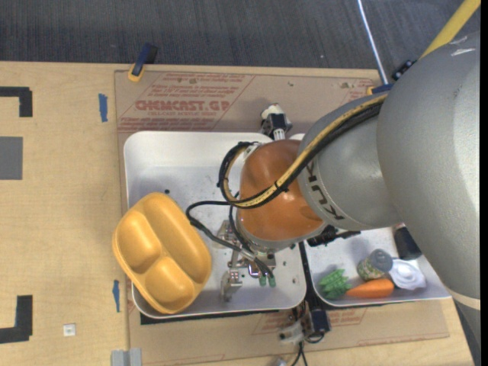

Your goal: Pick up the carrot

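Carrot [371, 288] lies in right bin [427, 292], near front edge, green top [333, 283] pointing left. Gripper [245, 269] low over left bin [152, 155], beside yellow bell pepper [162, 252], nothing between jaws; opening: cannot tell. Advice: shift right across divider, align jaws across orange body, descend centred.

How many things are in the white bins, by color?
Yellow: 1, the yellow pepper
Orange: 1, the carrot
Green: 1, the green leafy thing
White: 1, the white thing
Grey-green: 1, the round thing
Total: 5
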`<control>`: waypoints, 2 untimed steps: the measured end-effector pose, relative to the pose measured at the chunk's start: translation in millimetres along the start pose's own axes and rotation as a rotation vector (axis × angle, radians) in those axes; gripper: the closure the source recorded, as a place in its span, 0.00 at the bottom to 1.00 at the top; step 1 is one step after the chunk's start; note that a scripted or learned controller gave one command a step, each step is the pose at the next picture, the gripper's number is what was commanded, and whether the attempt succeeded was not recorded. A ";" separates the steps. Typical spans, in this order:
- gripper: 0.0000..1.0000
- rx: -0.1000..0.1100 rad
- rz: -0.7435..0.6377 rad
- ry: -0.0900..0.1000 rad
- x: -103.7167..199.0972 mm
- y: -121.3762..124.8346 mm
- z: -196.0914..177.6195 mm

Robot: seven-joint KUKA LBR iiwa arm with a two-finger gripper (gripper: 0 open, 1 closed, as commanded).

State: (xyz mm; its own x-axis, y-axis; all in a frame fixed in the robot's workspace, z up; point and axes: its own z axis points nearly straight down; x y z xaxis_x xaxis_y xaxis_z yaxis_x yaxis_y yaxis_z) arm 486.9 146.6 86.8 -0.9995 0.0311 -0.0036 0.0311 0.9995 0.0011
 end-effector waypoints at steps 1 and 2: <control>0.00 0.001 0.008 0.001 9.8 77.1 -10.7; 1.00 -0.001 0.009 -0.003 8.6 77.0 -20.9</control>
State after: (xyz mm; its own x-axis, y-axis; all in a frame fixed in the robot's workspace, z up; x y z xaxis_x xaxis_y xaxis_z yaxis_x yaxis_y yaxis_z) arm 480.5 223.9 107.8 -0.9992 0.0403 -0.0070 0.0403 0.9992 0.0019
